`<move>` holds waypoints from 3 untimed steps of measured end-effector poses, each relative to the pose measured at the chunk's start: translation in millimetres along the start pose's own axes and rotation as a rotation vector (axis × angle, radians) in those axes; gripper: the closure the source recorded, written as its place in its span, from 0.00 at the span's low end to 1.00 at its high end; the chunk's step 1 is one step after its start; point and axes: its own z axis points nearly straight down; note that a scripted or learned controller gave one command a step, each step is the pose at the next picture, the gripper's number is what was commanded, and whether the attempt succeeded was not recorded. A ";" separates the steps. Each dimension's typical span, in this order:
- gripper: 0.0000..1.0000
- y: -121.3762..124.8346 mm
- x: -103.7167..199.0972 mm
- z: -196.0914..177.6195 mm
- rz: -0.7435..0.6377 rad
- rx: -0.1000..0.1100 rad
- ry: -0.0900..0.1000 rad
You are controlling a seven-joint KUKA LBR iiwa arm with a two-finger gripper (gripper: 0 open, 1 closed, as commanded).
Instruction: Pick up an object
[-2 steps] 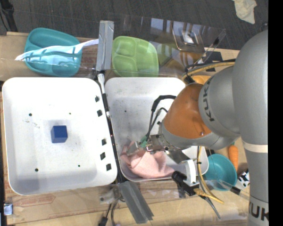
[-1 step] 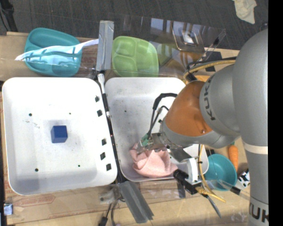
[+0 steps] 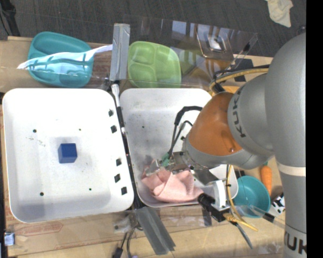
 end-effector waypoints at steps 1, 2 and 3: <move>1.00 0.8 0.4 -9.4 -0.006 0.000 0.000; 0.00 0.9 0.4 -9.5 -0.006 0.000 -0.001; 0.00 9.2 14.1 10.9 0.032 0.005 0.001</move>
